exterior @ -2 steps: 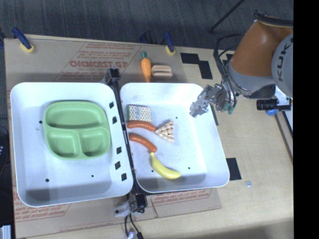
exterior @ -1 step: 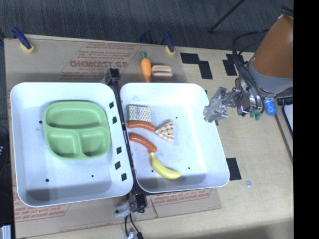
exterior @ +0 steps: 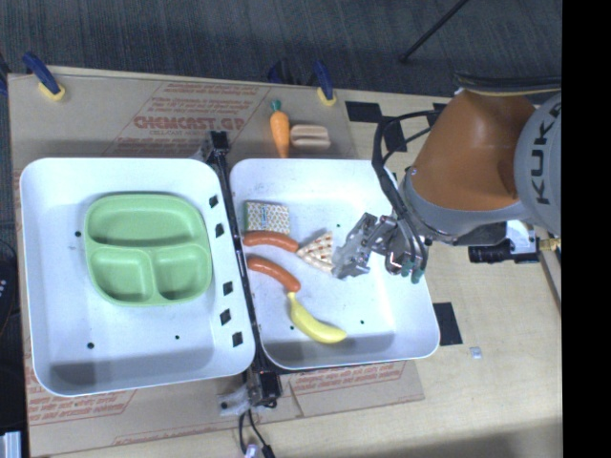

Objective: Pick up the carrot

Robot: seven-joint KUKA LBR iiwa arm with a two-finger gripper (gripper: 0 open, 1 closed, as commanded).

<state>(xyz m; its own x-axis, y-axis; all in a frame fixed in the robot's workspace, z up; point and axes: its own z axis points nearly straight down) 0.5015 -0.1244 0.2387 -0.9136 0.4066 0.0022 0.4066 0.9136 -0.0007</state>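
Above the right bin (exterior: pixel 406 327) hangs the arm (exterior: pixel 477 160); whether its gripper (exterior: pixel 349 259) is open cannot be told, nothing visibly held. Left bin (exterior: pixel 38 256) contains a green tray (exterior: pixel 148 246). The carrot (exterior: pixel 279 132) lies outside, behind the right bin, beside a sandwich (exterior: pixel 309 137).

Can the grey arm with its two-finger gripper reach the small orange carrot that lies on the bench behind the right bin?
Probably yes: the orange carrot lies in the open outside the right white bin, nothing above it.
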